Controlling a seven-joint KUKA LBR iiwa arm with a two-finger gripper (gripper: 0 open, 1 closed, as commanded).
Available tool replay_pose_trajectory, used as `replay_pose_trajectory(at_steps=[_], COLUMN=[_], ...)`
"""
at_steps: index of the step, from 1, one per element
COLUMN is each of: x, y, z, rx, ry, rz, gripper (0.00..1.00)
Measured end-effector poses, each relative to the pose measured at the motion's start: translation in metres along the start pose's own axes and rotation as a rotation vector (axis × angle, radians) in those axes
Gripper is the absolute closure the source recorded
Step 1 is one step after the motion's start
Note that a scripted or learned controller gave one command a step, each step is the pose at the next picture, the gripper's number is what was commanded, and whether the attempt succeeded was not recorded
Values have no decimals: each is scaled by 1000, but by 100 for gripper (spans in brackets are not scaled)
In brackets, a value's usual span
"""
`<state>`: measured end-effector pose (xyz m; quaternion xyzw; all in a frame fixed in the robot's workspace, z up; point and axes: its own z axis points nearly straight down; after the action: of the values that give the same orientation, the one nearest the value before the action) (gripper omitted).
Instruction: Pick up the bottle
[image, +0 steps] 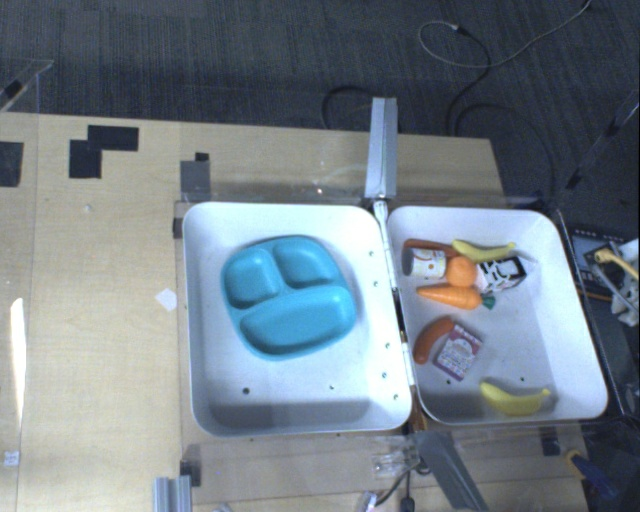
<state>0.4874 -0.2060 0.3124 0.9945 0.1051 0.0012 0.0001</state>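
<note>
Camera view: bottle (426, 262) seen lying on side in right bin (570, 330), upper left corner, near divider. Long axis judged roughly left-right. Arm entry expected from right, so bottle lies at far side, behind carrot (452, 294), which touches it. Brownish body, white label noted. Gripper state cannot be told.

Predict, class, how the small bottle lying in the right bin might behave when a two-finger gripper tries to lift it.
The bottle lies on its side, so its rounded body would probably roll if nudged. It looks small, so likely light and rigid. The orange and carrot sit close against it, so fingers may bump those neighbours and shift it.
</note>
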Motion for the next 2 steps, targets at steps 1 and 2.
replay_pose_trajectory(at_steps=[1, 2], x=[19, 3], y=[3, 0], z=[126, 223], rx=[2, -2], ry=[-2, 8], rz=[7, 6], gripper=[100, 100])
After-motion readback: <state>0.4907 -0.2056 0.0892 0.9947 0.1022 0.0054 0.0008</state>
